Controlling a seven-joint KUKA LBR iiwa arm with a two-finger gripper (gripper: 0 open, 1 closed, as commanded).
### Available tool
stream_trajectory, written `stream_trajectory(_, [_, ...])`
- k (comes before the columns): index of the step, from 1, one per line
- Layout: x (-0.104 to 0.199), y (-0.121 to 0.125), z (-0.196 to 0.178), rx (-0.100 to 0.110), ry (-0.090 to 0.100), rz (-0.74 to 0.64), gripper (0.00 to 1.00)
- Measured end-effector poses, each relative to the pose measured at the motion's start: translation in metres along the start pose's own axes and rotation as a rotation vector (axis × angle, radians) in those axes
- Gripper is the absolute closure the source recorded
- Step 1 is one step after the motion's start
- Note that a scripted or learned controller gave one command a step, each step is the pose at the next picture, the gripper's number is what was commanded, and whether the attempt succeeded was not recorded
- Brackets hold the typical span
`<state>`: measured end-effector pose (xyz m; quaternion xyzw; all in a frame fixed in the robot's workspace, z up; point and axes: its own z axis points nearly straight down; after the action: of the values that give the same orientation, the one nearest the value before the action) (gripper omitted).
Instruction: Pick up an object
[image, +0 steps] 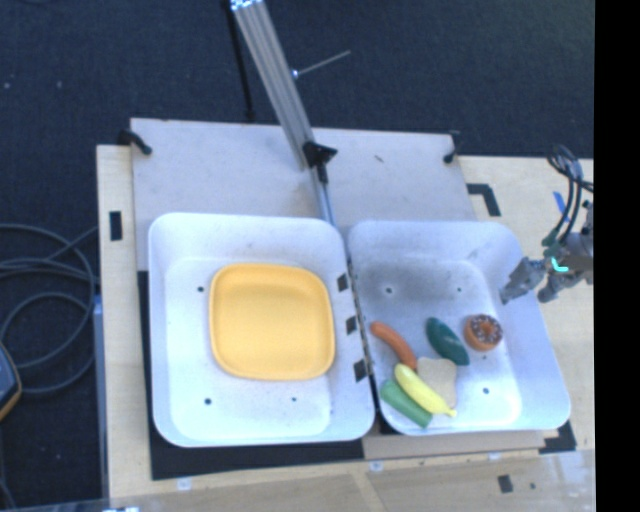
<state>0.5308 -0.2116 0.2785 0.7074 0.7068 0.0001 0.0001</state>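
The right bin (405, 258) holds several small toys near its front. An orange carrot-like piece (394, 343) lies left of a dark green piece (447, 341) and a round brown doughnut (483, 331). In front of them lie a yellow banana (422, 389), a green piece (404, 402) and a pale wedge (438, 373). My gripper (533, 283) hangs at the right bin's right rim, above and right of the doughnut, with nothing seen between its fingers.
The left bin (178, 250) holds a square yellow plate (271, 320). A metal pole (282, 85) slants up from the rear between the bins. Cables (45, 300) lie on the floor at left.
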Motion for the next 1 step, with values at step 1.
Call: stream_trajectory(1, [0.0000, 0.0000, 0.0001, 0.000, 0.000, 0.000, 0.00])
